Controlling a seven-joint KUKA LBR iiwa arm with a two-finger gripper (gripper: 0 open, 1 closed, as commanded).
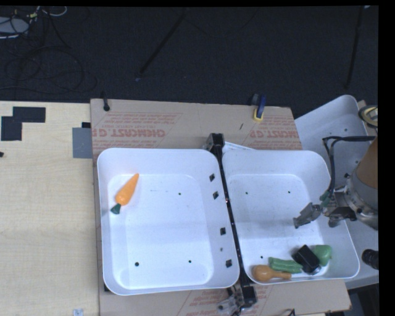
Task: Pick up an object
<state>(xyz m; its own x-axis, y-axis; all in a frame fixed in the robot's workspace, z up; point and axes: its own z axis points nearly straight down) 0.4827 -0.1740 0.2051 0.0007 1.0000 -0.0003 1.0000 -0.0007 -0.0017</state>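
Over the right bin, near its right wall, my gripper hangs with nothing between its fingers; whether they are spread or closed I cannot tell from this angle. Candidate objects lie along the front edge of that bin: a green piece lying nearly flat, long axis left to right; a black block set on a diagonal, touching it; a rounder green lump just behind the block against the front right corner; and an orange-tan pear-shaped thing, its fat end left, its narrow end pointing right. All four cluster together, apart from my gripper. Left bin: one toy carrot near the left wall, long axis diagonal, orange tip pointing up and right, dark green stub down and left. Both bins sit side by side on a sheet of printed cardboard, a black divider strip running between them. Light wood bench to the left with dark patches; dark floor and cables at the back.
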